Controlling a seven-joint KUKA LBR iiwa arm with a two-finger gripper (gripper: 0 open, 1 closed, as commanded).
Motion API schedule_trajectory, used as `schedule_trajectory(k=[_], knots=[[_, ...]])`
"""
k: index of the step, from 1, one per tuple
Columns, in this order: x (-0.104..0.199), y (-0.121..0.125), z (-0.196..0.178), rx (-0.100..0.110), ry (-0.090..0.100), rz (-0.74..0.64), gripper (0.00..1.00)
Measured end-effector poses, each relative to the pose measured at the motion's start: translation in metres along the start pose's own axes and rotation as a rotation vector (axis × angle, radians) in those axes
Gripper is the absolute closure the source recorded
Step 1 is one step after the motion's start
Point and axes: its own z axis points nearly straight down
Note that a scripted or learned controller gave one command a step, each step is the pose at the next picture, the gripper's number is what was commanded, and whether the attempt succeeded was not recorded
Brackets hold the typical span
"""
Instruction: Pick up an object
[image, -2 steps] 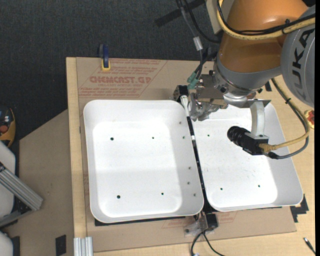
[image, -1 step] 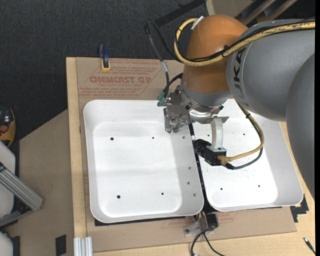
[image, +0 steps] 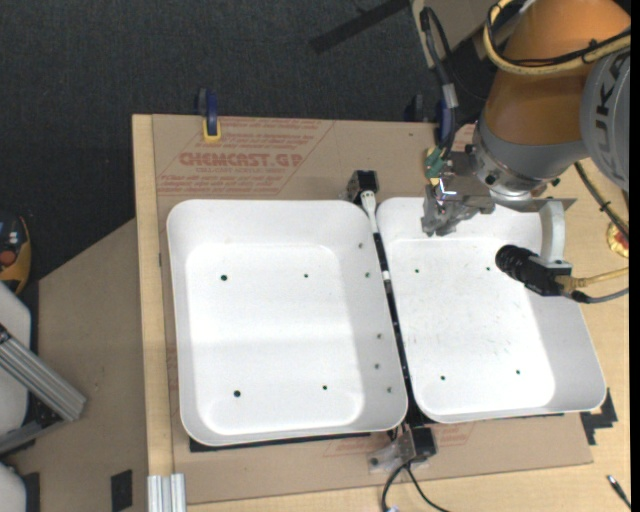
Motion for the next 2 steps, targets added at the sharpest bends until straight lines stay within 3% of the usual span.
schedule_trajectory(k=[1,2], knots=[[0.037,-0.017,-0.16,-0.016,0.008,-0.016,1.0],[0.109,-0.011,-0.069,0.017,0.005,-0.019,1.0]])
